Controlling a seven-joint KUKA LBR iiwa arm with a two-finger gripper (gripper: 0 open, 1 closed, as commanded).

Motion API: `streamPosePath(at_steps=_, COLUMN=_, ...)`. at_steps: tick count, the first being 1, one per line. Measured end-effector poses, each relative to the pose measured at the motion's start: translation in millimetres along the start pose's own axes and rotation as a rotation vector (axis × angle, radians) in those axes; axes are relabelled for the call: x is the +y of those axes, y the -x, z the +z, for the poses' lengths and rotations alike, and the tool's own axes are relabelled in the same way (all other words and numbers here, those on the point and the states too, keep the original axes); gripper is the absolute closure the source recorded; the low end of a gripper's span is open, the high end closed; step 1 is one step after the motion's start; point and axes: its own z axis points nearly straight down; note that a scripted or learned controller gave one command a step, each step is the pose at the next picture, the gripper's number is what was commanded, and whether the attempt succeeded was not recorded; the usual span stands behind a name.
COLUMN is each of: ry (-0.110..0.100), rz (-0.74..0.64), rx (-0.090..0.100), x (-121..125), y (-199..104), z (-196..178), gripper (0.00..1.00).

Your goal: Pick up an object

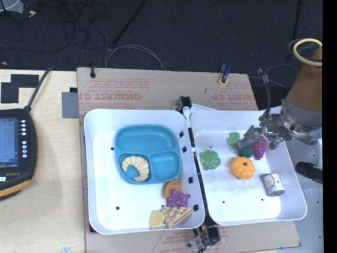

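My gripper (pixel 251 139) reaches in from the right and hangs low over the back of the right bin (pixel 295 207). Right under it lie a dark teal piece (pixel 245 151) and a purple bunch of grapes (pixel 259 148); I cannot tell whether it touches either. A small green piece (pixel 233 138) lies just left of the gripper. An orange pumpkin (pixel 243 167) sits in front of the teal piece. Further left rests a leafy green toy (pixel 210 159). A small tin can (pixel 272 184) lies on its side at the front right.
The left bin (pixel 100 204) holds a blue divided plate (pixel 150 141) with a croissant (pixel 136 167) in it. Near its front right lie a cookie (pixel 172 186), a purple toy (pixel 178 198), a waffle (pixel 176 214) and a yellow wedge (pixel 156 219). A tablet (pixel 13 149) lies far left.
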Motion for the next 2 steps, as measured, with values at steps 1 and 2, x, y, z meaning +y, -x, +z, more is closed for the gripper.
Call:
streamPosePath(at_steps=1, ry=-0.004, rz=0.001, rx=0.0, x=17.4, y=23.9, z=159.0, gripper=0.0)
streamPosePath(at_steps=2, ry=-0.003, rz=0.006, rx=0.002, x=17.7, y=25.2, z=141.4, gripper=1.0)
